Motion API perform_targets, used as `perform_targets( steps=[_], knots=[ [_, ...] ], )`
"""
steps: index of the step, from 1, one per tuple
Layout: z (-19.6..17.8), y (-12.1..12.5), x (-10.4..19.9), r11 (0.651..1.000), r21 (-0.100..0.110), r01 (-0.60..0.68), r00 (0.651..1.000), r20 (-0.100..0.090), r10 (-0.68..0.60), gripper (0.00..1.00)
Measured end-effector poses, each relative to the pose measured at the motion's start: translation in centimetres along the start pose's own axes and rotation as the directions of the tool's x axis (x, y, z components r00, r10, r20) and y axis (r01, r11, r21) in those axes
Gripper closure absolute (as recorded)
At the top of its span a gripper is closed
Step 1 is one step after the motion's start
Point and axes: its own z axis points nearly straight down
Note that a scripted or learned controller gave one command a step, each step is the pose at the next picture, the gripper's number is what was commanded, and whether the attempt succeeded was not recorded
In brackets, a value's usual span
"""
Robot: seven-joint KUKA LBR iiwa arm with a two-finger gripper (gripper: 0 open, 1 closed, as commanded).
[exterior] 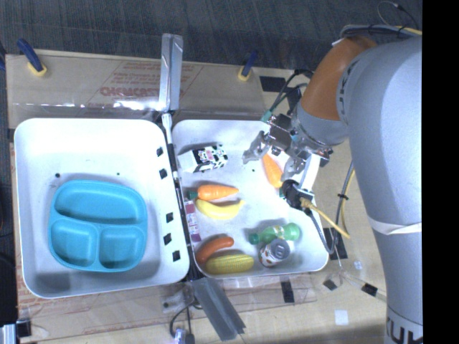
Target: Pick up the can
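Hovering over the upper right part of the right bin [185, 131], the gripper [281, 158] sits beside an orange carrot-like piece [272, 170] that lies just under its fingers. I cannot tell from this slanted view whether the fingers are spread or closed; nothing is clearly held between them, so I log the grasp as none.

The can [275, 251] lies below the gripper in the picture, toward the near edge of the bin and a touch left of the wrist line. It sits in the bin's lower right corner, touching or nearly touching a green bottle-like object [281, 232] just above it, with a yellow corn cob [229, 263] beside it on the left. Its shiny end faces up toward the camera, so I judge the long axis to be roughly upright or leaning slightly; I cannot settle which.

Between gripper and can: the carrot piece first, then open bin floor, then the green object. My judgement is that the coming move is a travel toward the near wall, then a descent. The green object crowds the can's far side, and the bin wall is near on the right, so finger clearance looks tight on both.

Other items, a banana [219, 208] and a second carrot [215, 191], lie well left of that path.
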Motion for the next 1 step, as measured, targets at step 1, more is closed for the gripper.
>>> perform_targets(
  steps=[1],
  knots=[
    [10.64, -5.9, 1.57, 0.977, 0.003, 0.213, 0.977, 0.001, -0.213, 0.0]
  ],
)
